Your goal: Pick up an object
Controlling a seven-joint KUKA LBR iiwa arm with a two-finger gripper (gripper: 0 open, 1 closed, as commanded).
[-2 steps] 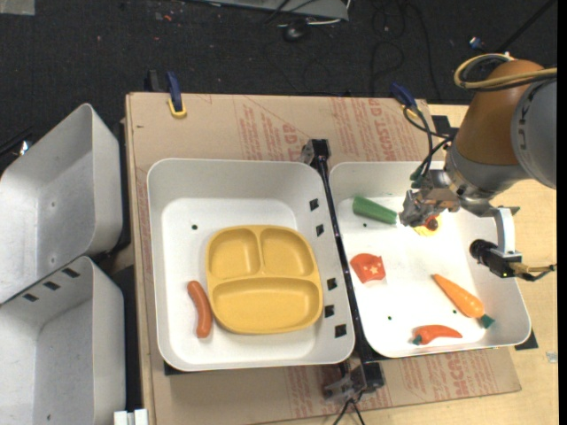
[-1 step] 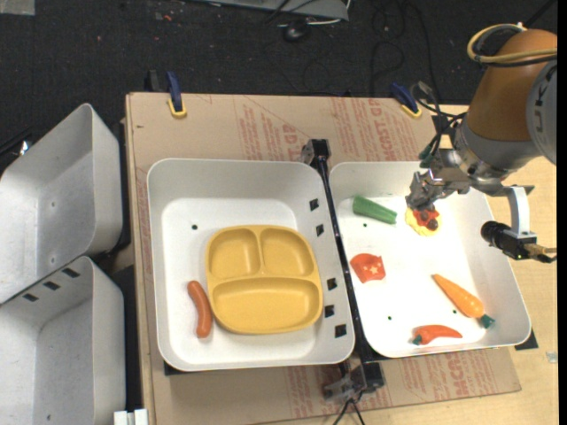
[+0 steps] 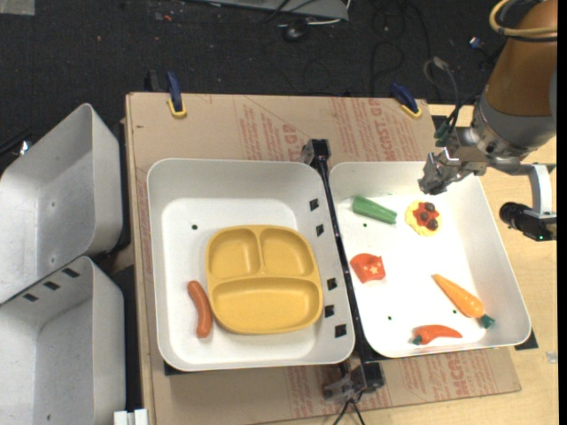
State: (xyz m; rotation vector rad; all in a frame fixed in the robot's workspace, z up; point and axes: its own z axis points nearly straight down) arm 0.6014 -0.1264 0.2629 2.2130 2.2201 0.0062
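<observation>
The right bin [image 3: 496, 237] holds several toy foods: a green pod [image 3: 374, 209] near its back left, a yellow disc with dark berries [image 3: 424, 218], a red piece [image 3: 368, 267], an orange carrot [image 3: 460, 296] and a red chilli [image 3: 436, 333] at the front. My gripper [image 3: 433, 179] hangs over the bin's back edge, just up and right of the yellow disc, with nothing seen in it. Its tips look dark and bunched.
The left bin [image 3: 168, 193] holds a yellow divided plate [image 3: 263, 279] with a brown sausage [image 3: 200, 308] lying beside its left edge. A black divider [image 3: 330, 228] runs between the bins. Two white tubs [image 3: 53, 237] stand off the bench at the left.
</observation>
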